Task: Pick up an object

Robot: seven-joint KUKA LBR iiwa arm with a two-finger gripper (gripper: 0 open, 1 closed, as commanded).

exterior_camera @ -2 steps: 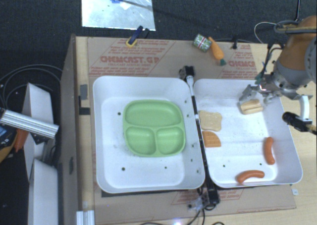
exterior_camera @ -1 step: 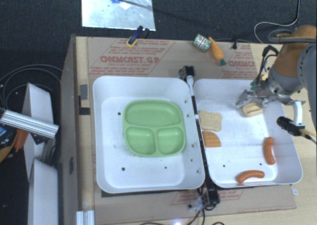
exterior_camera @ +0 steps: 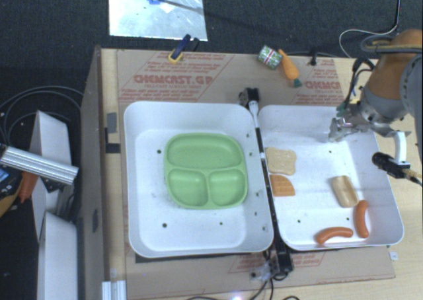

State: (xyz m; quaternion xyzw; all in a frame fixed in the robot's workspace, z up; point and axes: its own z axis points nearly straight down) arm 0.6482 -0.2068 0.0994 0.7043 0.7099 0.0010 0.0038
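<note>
My gripper (exterior_camera: 337, 131) hangs over the far right part of the right bin (exterior_camera: 310, 117), with nothing seen between its fingers. In that bin lie a pale toast slice (exterior_camera: 280, 160) and an orange-brown slice (exterior_camera: 282, 186) near the left wall. A tan bread roll (exterior_camera: 344, 190) lies right of centre. Two sausages rest at the front: one upright (exterior_camera: 361, 218), one lying flat (exterior_camera: 334, 233). All of them sit well in front of the gripper. The left bin (exterior_camera: 142, 226) holds a green divided plate (exterior_camera: 205, 170).
Behind the bins on the cardboard lie a small green can (exterior_camera: 269, 56), a toy carrot (exterior_camera: 289, 67) and a yellow-and-blue clip (exterior_camera: 181, 49). A shiny sheet (exterior_camera: 157, 1) lies further back. A black hinge strip (exterior_camera: 262, 160) runs between the bins.
</note>
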